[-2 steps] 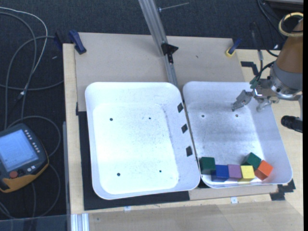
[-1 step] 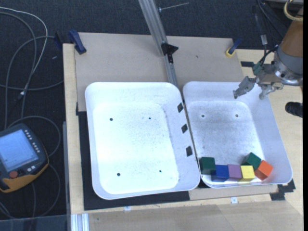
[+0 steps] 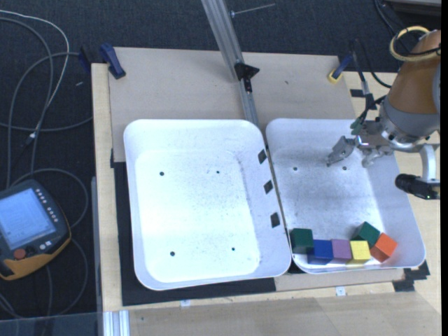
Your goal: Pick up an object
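Coloured blocks line the near edge of the right bin, touching in a row. Above that bin's far part hangs the end effector, fingers spread open, gripping nothing, well apart from them.

Two white bins, six coloured blocks.

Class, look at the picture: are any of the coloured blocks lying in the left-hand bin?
No: the coloured blocks all sit along the near edge of the right bin.
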Controlling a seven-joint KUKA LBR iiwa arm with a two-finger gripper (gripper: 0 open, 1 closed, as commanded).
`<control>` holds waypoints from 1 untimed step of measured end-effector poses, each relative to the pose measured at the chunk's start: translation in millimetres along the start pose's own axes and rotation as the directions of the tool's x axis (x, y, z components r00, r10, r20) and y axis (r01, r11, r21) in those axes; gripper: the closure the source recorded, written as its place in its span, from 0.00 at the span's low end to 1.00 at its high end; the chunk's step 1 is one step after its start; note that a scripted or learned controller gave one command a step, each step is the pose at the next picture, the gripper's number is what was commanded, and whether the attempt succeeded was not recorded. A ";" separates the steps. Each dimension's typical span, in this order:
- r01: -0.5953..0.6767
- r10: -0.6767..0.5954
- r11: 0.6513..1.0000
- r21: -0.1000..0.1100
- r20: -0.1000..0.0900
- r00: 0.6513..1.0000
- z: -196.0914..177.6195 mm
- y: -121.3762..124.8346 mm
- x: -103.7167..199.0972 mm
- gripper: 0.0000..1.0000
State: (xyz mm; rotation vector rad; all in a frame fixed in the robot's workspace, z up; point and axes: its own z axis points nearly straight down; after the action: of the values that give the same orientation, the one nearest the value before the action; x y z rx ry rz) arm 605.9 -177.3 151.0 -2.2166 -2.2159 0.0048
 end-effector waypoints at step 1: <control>0.009 -0.009 1.000 -0.016 0.003 1.000 -58.2 30.4 65.5 0.00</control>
State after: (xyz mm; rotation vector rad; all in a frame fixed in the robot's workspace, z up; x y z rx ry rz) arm 636.8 -112.0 209.2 -2.2161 -2.2349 -0.0103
